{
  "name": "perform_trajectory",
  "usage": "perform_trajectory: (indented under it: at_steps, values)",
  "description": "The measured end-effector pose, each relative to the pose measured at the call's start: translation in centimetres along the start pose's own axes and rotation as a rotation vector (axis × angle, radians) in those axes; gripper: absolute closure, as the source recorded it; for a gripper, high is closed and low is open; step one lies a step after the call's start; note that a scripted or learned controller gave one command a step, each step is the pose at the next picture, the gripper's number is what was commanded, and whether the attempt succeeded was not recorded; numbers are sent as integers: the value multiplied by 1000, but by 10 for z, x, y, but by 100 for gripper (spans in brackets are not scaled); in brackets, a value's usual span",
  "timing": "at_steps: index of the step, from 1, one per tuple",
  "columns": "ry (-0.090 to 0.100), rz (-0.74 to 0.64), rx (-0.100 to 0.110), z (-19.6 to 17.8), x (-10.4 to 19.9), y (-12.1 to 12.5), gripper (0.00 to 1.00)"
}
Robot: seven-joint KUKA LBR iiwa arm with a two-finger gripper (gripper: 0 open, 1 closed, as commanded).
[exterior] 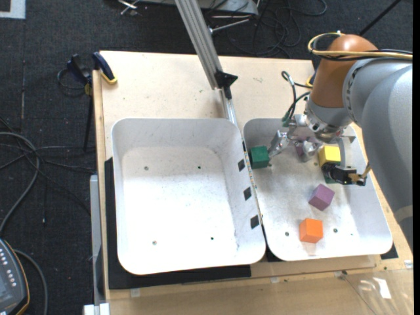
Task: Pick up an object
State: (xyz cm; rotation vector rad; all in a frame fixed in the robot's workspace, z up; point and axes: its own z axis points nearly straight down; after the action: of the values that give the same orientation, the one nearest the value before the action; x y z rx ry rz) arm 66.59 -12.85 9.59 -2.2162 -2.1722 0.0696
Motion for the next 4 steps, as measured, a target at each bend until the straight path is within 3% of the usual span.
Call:
perform_trajectory:
  at_steps: [1,2,3,4]
  values:
    - [-7,-12,-65,0,11,-42,0]
    - [19,-12,0,4,-19,-2,0]
    - [0,-18,-60,1,7,-30,0]
    - [22,-8,20,6,-7,4,0]
